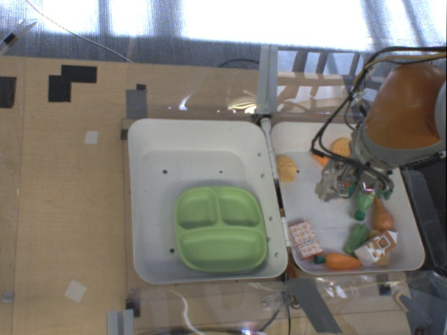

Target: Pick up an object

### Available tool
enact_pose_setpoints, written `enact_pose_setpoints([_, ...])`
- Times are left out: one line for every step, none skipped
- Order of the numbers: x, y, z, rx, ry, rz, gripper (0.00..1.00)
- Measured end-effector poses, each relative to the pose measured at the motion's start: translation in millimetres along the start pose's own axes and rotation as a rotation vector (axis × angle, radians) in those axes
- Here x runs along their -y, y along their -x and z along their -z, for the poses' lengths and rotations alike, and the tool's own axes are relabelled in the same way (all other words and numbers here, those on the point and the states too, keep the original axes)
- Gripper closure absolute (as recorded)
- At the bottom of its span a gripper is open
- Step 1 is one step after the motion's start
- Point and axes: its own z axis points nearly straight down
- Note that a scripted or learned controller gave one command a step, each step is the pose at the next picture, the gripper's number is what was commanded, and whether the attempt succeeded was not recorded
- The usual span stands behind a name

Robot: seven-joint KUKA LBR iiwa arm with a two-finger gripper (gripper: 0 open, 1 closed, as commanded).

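My gripper (pixel 340 185) hangs low over the middle of the right bin (pixel 412 257), under the orange band of the arm. Small toy foods lie around it: a yellow piece (pixel 286 167) at the bin's left wall, an orange piece (pixel 341 146) just behind the gripper, and a green bottle (pixel 364 202) and an orange-brown piece (pixel 381 218) to its right. Nearer the front lie a red-and-white carton (pixel 305 239), a carrot (pixel 341 261), a green vegetable (pixel 356 238) and a small brown-and-white box (pixel 377 248). I see nothing clearly between the fingers.
The left bin (pixel 154 145) holds a green divided plate (pixel 220 227) toward its front. The two bins meet at a raised rim (pixel 274 187). Black cables (pixel 335 117) loop from the arm over the right bin's back edge.
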Motion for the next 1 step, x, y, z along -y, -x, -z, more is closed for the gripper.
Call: enact_pose_setpoints([13.9,44.2,77.3,0.010,-0.002,0.155,1.00])
